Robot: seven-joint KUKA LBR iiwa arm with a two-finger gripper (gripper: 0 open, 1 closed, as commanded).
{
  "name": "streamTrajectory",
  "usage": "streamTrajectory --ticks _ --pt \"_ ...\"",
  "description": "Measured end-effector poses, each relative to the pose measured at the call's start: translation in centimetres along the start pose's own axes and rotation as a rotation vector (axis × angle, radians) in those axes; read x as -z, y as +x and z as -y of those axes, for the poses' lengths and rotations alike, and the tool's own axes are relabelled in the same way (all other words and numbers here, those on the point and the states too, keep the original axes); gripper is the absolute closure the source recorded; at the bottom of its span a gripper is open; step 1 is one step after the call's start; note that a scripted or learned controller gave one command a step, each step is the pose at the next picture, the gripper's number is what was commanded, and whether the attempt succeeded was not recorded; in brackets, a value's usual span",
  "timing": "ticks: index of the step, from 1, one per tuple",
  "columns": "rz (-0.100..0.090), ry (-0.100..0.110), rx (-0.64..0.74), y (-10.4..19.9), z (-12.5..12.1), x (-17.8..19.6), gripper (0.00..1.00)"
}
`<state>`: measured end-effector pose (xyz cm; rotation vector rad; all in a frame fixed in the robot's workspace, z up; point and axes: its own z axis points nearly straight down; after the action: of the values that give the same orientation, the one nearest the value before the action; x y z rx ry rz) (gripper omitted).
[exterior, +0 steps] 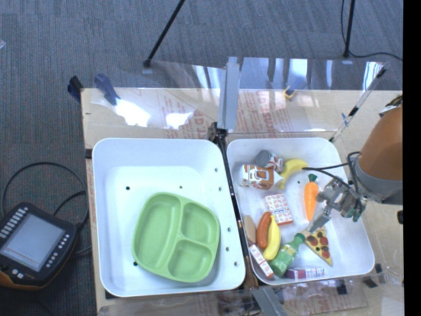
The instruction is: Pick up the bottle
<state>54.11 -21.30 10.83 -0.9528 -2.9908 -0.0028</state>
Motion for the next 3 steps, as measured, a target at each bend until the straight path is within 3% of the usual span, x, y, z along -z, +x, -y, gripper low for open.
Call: streamTrajectory --ticks 1,2,3 --pt "-0.005 0.003 -0.136 10.6 -3.7 -2.3 0.0" --pt "-0.01 0.003 -0.143 10.6 -3.6 -1.6 1.0" --pt "-0.003 0.002 -0.29 9.8 -3.1 -1.0 1.0"
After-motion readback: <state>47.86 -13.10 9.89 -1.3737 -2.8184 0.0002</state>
